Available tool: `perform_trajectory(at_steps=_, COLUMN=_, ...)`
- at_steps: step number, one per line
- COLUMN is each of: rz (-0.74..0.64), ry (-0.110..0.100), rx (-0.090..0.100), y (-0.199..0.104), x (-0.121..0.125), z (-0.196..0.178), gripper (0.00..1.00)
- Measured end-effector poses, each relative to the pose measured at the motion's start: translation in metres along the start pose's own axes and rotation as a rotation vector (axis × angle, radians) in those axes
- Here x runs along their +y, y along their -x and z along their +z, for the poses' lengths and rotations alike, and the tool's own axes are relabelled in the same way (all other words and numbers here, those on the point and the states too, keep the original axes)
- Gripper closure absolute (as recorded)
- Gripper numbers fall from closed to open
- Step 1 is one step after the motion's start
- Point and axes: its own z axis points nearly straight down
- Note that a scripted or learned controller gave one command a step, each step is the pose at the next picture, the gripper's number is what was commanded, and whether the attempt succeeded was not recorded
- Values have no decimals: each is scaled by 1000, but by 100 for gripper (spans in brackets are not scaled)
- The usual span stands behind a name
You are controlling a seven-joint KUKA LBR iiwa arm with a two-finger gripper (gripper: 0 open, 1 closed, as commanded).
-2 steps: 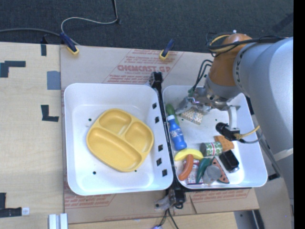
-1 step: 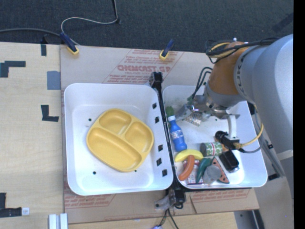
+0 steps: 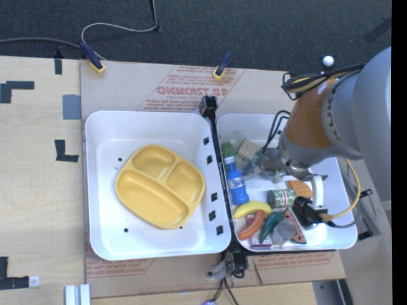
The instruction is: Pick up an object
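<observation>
Two shallow white bins sit side by side on your counter (image 3: 38, 170), which is covered under them by a brown cardboard sheet with red print. Your left bin (image 3: 102, 132) holds a yellow divided plate (image 3: 161, 185), a smooth rounded plastic tray with three compartments, its long axis running from upper left to lower right. Your right bin (image 3: 343, 237) carries the small things to pick from, crowded into its lower half. You can see a blue bottle (image 3: 236, 184) with a white cap lying close to the divider, its long axis nearly up and down with the cap toward the far side. Just below it a yellow banana (image 3: 252, 210) curves roughly left to right, and an orange-red sausage shape (image 3: 252, 225) lies beneath, slanted up to the right. A green can (image 3: 280, 199) lies on its side, axis left to right. The gripper (image 3: 280, 164) hangs low over the middle of the right bin beside the bottle, and you cannot tell whether the fingers are spread or closed, as the wrist hides them.
</observation>
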Motion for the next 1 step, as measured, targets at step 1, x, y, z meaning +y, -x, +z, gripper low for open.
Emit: perform_trajectory(at_steps=1, rz=-1, ry=2, rx=0, y=0, x=1, z=-10, gripper=100)
